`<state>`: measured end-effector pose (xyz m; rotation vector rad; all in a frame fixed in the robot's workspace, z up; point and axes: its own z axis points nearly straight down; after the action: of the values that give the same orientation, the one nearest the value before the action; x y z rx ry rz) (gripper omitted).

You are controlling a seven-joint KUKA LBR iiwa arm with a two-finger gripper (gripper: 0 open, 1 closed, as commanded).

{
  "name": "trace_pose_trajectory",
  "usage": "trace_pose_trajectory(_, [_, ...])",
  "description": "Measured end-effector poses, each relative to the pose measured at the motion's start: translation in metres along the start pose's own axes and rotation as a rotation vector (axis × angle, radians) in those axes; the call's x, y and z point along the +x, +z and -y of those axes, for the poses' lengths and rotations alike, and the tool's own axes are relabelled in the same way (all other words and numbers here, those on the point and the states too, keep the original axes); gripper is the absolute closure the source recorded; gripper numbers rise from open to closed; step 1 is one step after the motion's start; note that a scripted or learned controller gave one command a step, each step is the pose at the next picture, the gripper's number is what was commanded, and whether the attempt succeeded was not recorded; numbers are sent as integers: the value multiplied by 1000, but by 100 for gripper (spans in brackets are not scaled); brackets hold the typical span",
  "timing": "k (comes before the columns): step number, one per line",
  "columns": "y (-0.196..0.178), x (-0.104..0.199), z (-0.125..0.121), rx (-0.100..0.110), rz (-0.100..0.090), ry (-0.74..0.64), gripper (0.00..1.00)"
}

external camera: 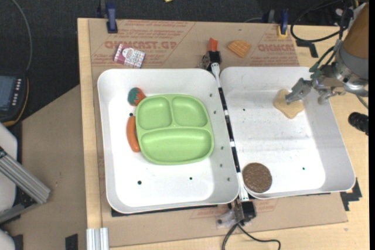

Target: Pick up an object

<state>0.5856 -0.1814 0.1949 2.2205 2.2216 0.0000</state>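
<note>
Tan block [289,107] sits in the right bin [328,178], upper part, touching the gripper [302,89] — can't tell whether the jaws are wide or narrow. Looks like a light, stiff bread-like piece; best taken across its short sides. Brown disc [256,177] lies at the near rim.

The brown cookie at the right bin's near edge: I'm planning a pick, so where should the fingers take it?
The brown cookie is a flat round disc lying by the right bin's near rim. Probably come straight down and pinch across its width, left to right, clear of the rim.
</note>
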Motion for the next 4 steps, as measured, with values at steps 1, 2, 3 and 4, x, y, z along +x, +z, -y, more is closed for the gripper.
trace_pose_trajectory(1, [114, -17, -44, -7, 5, -2, 0])
trace_pose_trajectory(2, [95, -18, -46, -14, 7, -3, 100])
trace_pose_trajectory(3, [74, 14, 8, 4, -2, 1, 100])
trace_pose_trajectory(4, [-1, -11, 2, -8, 4, 1, 100])
